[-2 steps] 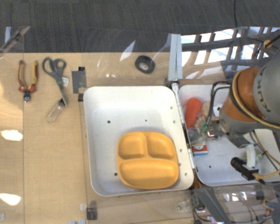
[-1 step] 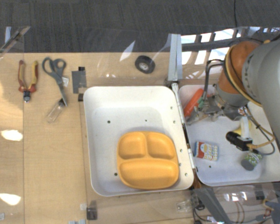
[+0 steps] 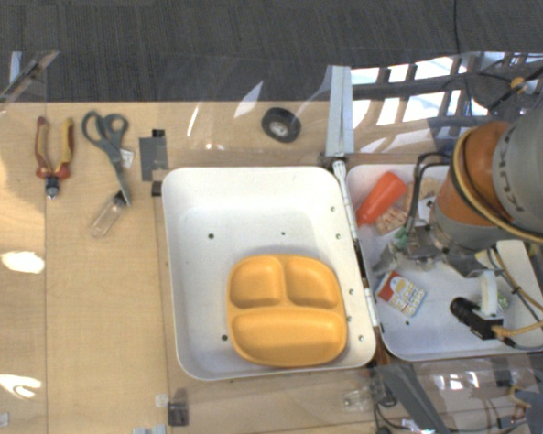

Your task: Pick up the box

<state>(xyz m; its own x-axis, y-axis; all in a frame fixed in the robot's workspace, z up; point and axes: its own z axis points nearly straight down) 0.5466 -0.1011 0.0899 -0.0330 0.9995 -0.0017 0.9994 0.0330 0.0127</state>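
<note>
Two shallow white bins sit side by side on the desk: the left bin (image 3: 192,262) and the right bin (image 3: 526,333). The left bin holds one yellow divided tray (image 3: 286,309) with three compartments. The right bin, beneath the one arm (image 3: 512,174), holds one orange object (image 3: 381,196) and one small printed box (image 3: 401,294). On the bare desk lie one pair of pliers (image 3: 50,153), one pair of scissors (image 3: 109,143) and one roll of black tape (image 3: 281,124).
</note>
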